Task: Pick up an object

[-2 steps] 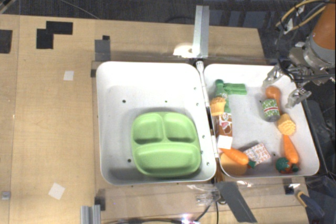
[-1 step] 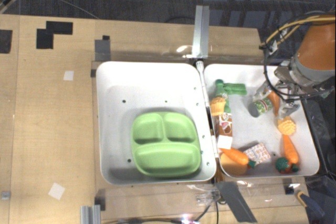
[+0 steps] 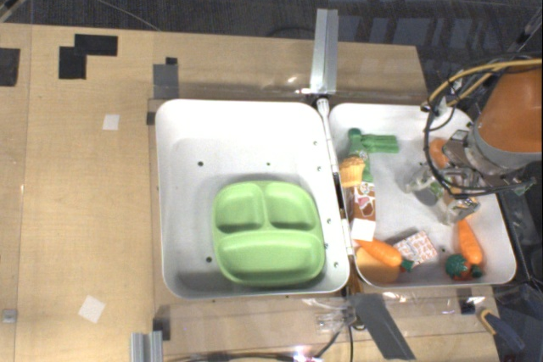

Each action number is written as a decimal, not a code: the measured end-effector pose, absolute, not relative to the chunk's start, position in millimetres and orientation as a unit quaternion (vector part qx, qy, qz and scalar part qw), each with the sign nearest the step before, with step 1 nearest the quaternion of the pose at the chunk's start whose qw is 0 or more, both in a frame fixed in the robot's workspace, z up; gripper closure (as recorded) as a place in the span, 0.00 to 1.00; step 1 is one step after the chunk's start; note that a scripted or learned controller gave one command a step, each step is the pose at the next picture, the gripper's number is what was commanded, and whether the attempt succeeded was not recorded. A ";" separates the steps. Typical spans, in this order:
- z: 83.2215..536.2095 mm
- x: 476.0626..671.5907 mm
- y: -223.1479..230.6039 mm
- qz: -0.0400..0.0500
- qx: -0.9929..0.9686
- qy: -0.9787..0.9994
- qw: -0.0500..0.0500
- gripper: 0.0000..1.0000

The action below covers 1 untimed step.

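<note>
My gripper (image 3: 439, 189) hangs low over the right part of the right bin (image 3: 399, 119), below the arm's orange band (image 3: 512, 110). Nothing can be seen held in it. An orange object (image 3: 437, 152) lies just behind it, partly hidden by cables. An orange carrot (image 3: 469, 241) lies just in front of it, with a red and green piece (image 3: 459, 266) at the carrot's near end. A patterned packet (image 3: 417, 247) and a second carrot (image 3: 379, 253) rest along the near wall. A brown and white bottle (image 3: 363, 201) and a green item (image 3: 373, 143) lie by the left wall.
The left bin (image 3: 182, 182) bears a green divided plate (image 3: 268, 231) toward its near side. A metal post (image 3: 325, 51) stands behind the divider between the bins. Cables loop off the arm over the right bin's far right corner.
</note>
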<state>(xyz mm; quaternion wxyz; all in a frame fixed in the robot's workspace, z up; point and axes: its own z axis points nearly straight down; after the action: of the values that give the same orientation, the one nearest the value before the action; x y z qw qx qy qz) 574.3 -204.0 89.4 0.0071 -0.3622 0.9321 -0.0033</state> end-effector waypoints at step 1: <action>89.9 570.9 -179.5 -0.004 -0.346 0.938 0.007 0.00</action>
<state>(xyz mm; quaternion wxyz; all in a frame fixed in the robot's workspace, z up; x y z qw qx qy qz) 570.9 -179.5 89.9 0.0074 -0.3456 0.9383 -0.0037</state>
